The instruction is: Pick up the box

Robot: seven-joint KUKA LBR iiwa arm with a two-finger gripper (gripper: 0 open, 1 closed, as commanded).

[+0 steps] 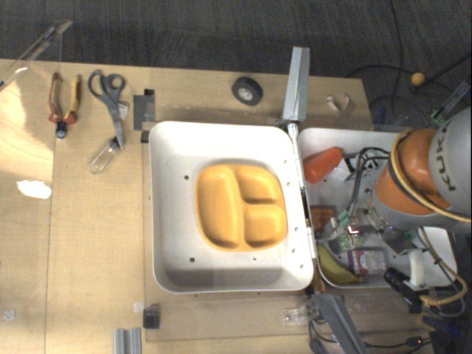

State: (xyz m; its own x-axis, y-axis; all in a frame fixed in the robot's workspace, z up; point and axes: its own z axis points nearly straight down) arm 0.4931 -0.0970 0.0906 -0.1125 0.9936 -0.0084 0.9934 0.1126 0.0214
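Observation:
My gripper (348, 229) is low in the right bin (333, 135), under the grey arm with the orange band (413, 169). A small purple and white box (367, 260) lies just below and right of the gripper, near the bin's front wall. A brown box-like item (321, 218) sits against the bin's left wall, just left of the gripper. The wrist and cables hide the bin floor directly under the gripper.
A red-orange object (321, 164) lies at the back left of the right bin, and a yellow banana-like item (335, 268) at its front left. The left bin (169, 198) holds a yellow divided tray (240, 205). Scissors (110, 102), pliers (63, 102) and a tape roll (247, 91) lie on the bench.

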